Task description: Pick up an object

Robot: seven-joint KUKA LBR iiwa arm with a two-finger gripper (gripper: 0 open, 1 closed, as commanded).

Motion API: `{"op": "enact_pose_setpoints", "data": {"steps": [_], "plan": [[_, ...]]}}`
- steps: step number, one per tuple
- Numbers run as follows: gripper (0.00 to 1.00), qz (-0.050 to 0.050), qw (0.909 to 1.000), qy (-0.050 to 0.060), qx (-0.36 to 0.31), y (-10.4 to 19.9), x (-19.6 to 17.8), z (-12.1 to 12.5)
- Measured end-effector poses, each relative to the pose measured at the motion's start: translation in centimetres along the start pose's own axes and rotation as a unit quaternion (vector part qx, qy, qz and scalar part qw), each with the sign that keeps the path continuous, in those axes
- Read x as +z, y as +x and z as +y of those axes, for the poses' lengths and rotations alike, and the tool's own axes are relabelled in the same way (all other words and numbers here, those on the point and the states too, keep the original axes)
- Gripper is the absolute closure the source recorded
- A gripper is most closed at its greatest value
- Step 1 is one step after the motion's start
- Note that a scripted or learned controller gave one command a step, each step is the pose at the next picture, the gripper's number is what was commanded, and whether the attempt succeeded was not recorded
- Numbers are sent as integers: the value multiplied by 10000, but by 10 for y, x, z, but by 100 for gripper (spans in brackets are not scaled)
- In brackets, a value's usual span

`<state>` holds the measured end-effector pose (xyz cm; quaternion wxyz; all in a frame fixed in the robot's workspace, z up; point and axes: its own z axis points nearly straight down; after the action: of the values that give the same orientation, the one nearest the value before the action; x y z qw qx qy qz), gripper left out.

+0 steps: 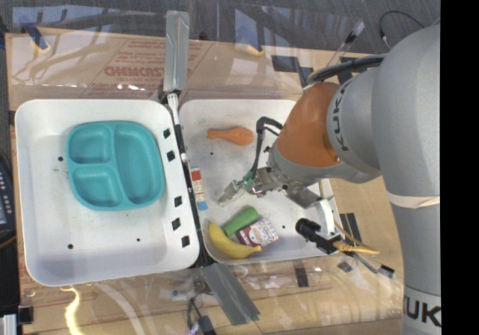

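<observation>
While the grey KUKA arm with its orange wrist band leans in from the right over the right-hand shallow white bin, the nearest things lie at that bin's front edge. A curved yellow banana rests along the front wall, its ends turned up toward the bin's middle. Just behind it, and touching it, a short bright-green block lies tilted, and beside that to the right sits a small crinkled packet printed in pink and white. A black cylindrical fitting juts over the front right corner of the bin.

Further in, near the bin's centre, the metal two-finger tool hangs low over the white floor; its thin silvery fingers point left and look slightly spread, with nothing seen between them. It stands apart from the green block and the banana, above and a little left of them.

Further back still, an orange, carrot-like tapered piece lies on its side on the bin floor, thick end to the right, well clear of the tool.

In the left-hand white bin a teal plastic tray with three compartments lies flat. Behind both bins the brown, plastic-covered surface carries red lettering.
</observation>
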<state>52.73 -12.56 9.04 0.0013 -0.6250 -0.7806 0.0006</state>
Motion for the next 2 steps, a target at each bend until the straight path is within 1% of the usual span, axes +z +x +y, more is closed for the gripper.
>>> {"op": "enact_pose_setpoints", "data": {"steps": [1,2], "plan": [[0,-1,9997,4,230,-32,0,120],[0,-2,9960,-5,893,55,-102,143]]}}
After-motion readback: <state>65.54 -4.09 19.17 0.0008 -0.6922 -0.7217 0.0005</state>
